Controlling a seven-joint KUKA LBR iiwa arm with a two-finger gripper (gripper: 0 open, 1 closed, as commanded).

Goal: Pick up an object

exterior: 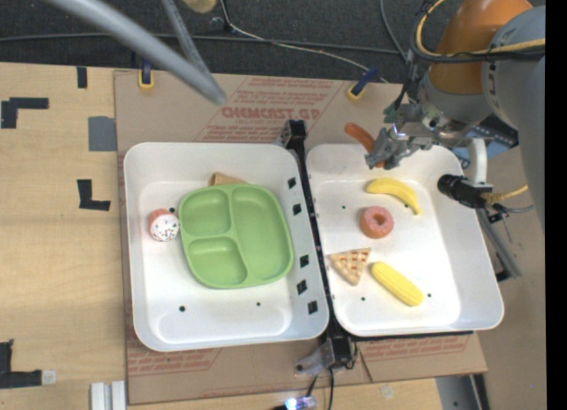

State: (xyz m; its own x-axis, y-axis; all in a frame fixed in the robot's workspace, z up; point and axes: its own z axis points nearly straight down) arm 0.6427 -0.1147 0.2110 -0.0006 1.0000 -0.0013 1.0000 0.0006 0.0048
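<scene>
Nothing is picked up yet: the gripper (383, 157) is seen at the 12 o'clock edge of the right bin (469, 311), whether it is open or closed cannot be told, and the banana (394, 191) is left lying just below it.

Grey, rounded arm (523, 63) at the right, smooth-shelled and bulky. Capped by a glossy orange band (474, 19), dome-shaped, above the wrist. Looped around with thin black and yellowish cables (416, 10) that arc over the orange part and run down toward the wrist. Narrower below, ending in a cluttered grey and metallic gripper (386, 153) with small dark fittings; details there too small to make out. Fitted at the side with a white bracket (479, 158) carrying a black cylindrical part (461, 189), plus a thin yellowish lead trailing off it.
</scene>
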